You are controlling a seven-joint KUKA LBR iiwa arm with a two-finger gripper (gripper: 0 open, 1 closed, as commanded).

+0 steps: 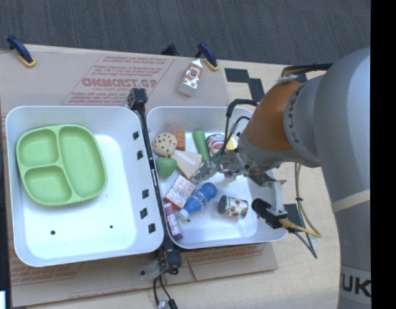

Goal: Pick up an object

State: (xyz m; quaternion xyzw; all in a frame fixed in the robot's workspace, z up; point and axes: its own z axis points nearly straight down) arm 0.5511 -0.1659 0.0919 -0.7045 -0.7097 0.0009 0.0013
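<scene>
You are looking at a thick grey arm [339,140] with smooth, rounded, matte segments. Above the wrist sits a broad orange band [270,116], glossy enough to catch a faint highlight. On the lowest grey segment you can read part of a dark printed marking, the letters "UK", cut off by the frame. Past the band the body narrows into darker metal parts with a black fitting [267,212] sticking out. Thin cables loop beside the wrist: black ones arc over the orange band, and yellowish ones [304,227] trail off below.
</scene>
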